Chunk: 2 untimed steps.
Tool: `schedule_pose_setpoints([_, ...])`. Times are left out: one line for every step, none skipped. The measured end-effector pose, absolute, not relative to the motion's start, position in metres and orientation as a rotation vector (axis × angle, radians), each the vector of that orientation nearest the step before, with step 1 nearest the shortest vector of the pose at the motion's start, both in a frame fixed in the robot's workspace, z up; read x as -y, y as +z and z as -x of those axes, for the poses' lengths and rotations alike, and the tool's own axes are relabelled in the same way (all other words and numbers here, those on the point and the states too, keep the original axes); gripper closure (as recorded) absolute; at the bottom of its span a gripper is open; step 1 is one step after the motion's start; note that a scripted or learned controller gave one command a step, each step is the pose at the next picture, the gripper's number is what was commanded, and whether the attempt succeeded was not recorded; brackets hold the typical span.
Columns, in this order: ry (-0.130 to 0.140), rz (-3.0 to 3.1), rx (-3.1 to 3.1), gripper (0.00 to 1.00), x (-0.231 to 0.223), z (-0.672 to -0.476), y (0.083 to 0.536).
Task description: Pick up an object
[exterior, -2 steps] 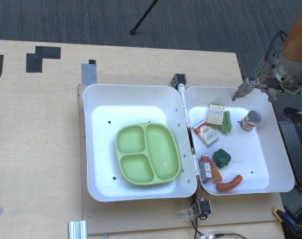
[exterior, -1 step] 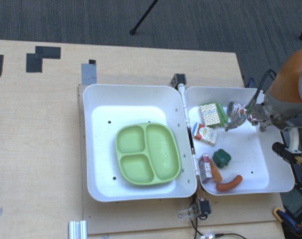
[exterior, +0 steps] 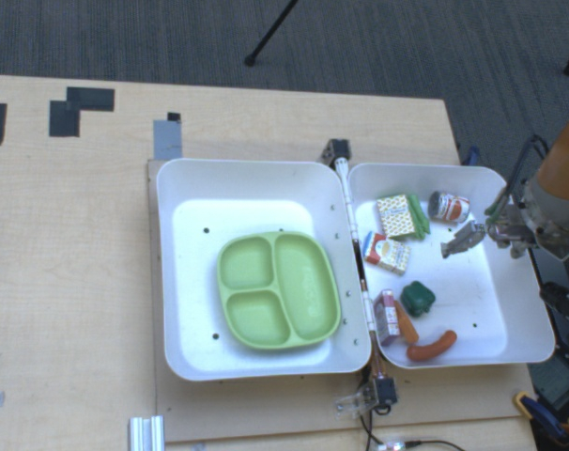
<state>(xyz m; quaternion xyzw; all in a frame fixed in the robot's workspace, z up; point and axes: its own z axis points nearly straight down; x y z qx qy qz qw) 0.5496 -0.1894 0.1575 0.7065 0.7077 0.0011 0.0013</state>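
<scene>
Though its arm runs off the right edge, end effector (exterior: 465, 239) over the right bin (exterior: 510, 341), opening indistinct.

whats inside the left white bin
The left white bin holds a light green plastic plate with three compartments. The bin floor under the plate is covered and cannot be seen.

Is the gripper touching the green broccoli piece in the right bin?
Apart. The camera view shows the gripper hovering up and right of the green broccoli piece, with bare white floor of the right bin plainly visible between them.
</scene>
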Motion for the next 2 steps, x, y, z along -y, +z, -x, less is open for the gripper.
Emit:
schedule_pose_setpoints([0.010,-2.215,-2.230,0.00,0.191,-0.492,0.085])
schedule_pose_setpoints([0.004,-2.216,-2.220,0.00,0.206,-0.488,0.172])
